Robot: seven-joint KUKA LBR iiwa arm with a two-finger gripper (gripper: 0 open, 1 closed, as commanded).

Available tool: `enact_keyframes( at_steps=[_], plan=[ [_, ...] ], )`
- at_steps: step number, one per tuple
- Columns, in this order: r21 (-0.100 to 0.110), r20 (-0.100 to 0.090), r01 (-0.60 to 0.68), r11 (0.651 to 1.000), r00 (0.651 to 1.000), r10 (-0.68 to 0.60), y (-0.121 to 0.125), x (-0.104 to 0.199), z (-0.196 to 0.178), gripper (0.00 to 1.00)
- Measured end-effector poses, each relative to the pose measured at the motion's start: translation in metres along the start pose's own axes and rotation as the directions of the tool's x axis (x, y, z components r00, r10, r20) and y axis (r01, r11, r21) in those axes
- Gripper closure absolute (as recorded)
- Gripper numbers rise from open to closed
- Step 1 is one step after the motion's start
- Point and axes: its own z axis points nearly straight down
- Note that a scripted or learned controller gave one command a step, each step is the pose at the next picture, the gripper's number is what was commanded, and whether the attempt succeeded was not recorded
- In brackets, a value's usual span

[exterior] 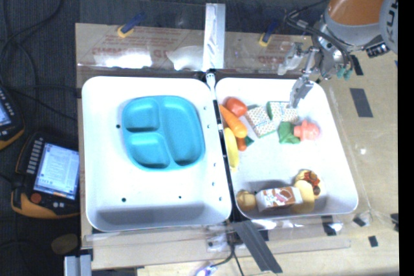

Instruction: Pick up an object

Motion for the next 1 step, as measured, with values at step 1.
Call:
enact_keyframes(
  at_steps=[1],
  plan=[
    [0.000,-0.002,0.082,0.997,0.997,-0.082,0.0507,0.0198,-0.0230,0.00]
  ],
)
